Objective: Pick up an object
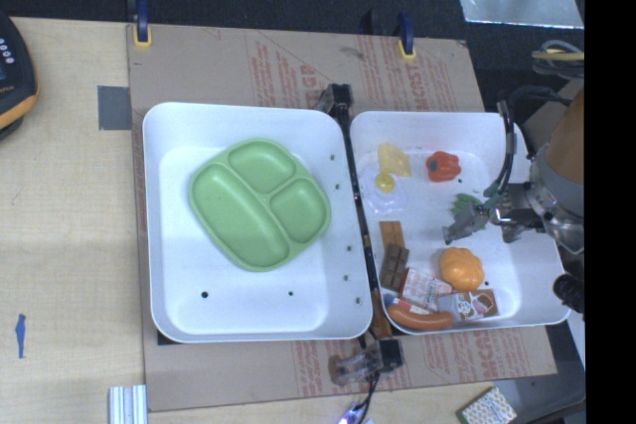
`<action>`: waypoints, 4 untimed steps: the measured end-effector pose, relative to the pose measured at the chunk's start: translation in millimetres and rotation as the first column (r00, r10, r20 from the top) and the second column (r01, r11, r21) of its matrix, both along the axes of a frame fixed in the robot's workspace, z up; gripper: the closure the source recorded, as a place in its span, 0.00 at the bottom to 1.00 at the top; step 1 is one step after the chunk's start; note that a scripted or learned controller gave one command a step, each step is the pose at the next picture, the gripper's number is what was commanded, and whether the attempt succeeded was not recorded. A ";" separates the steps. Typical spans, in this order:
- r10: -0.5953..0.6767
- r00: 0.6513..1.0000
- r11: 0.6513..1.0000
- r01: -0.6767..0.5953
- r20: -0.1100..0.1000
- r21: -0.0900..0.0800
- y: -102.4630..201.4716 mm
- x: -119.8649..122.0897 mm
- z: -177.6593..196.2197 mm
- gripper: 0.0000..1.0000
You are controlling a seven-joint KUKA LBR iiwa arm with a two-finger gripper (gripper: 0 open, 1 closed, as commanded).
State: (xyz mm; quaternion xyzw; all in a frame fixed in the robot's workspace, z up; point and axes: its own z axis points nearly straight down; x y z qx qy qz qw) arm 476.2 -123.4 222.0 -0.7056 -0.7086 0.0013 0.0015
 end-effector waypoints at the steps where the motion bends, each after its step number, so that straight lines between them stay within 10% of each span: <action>1: 0.002 1.000 1.000 -0.002 0.019 -0.011 3.1 4.0 -118.4 0.00; 2: 0.003 1.000 1.000 -0.003 0.014 -0.003 -3.2 90.6 -54.8 0.00; 3: 0.003 1.000 1.000 -0.003 0.009 -0.003 -29.5 164.6 -123.9 0.00; 4: -0.001 1.000 1.000 0.001 0.004 -0.002 -57.7 181.2 -129.8 0.00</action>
